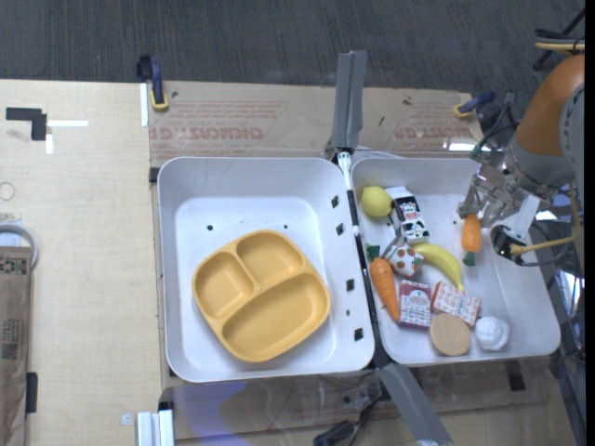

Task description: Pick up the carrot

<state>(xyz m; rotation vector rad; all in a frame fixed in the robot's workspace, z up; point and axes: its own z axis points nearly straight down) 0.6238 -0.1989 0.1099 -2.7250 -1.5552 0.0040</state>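
Right bin [548, 328], near end: a round biscuit [451, 334], a white ball [492, 333] and two red packets [435, 302], crowded together.

Just beyond, by the wall between the bins: the carrot [383, 286], lying flat and tapering toward the near side, its thick end beside a small spotted toy [402, 259], with a banana [441, 261] close by.

Right side, middle: the hand [485, 204], directly over a small orange piece [471, 233] with a green tip. Whether the hand is apart, together or clamped on that piece cannot be told.

Far end: a lemon [375, 201] and a black-and-white block [406, 214].

Left bin [177, 277]: a yellow divided plate [261, 295].

Risks:
- Two orange items: the hand sits well apart from the flat carrot, so the wrong piece may be taken.
- The wall and close neighbours leave little room around the carrot; a descent there may nudge the toy or a packet.
- A tapered, smooth body probably slips from a pinch near its thin end.
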